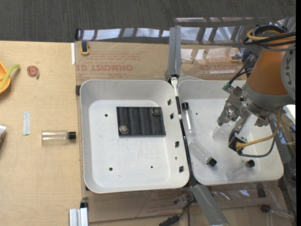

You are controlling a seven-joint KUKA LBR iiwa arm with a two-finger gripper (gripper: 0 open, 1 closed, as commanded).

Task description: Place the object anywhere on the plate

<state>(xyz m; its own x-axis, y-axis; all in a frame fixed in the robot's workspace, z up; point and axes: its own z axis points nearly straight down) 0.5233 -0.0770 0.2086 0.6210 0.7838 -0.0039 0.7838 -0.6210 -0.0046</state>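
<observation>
Claw: claw hung over the right part of the right bin, low above its floor, on the grey arm that reached in from the right; whether it was wide or narrow could not be told, and nothing could be seen held in it.
Under the claw: a faint clear shape lay on the bin floor just below and left of the claw; too pale to name with certainty.
Vial by the wall: a clear vial lay along the left wall of the right bin, its black cap toward the back edge.
Vial near the front: a second clear vial lay tilted in the front left part of the right bin, its black cap toward the front edge, well apart from the claw.
Vial at the front edge: a third clear vial lay close to the front rim of the right bin, with a black cap just beside it.
Plate: a black ridged plate lay flat in the middle of the left bin, a little toward the back edge.
On the plate: one small round piece sat at its front left corner, another at its back right corner; no vial lay on it.
Bench, left of the bins: a capped clear vial lay on its side near the left bin's outer wall; a small red ring sat farther back, and an orange thing was cut off by the bench's left edge.
</observation>
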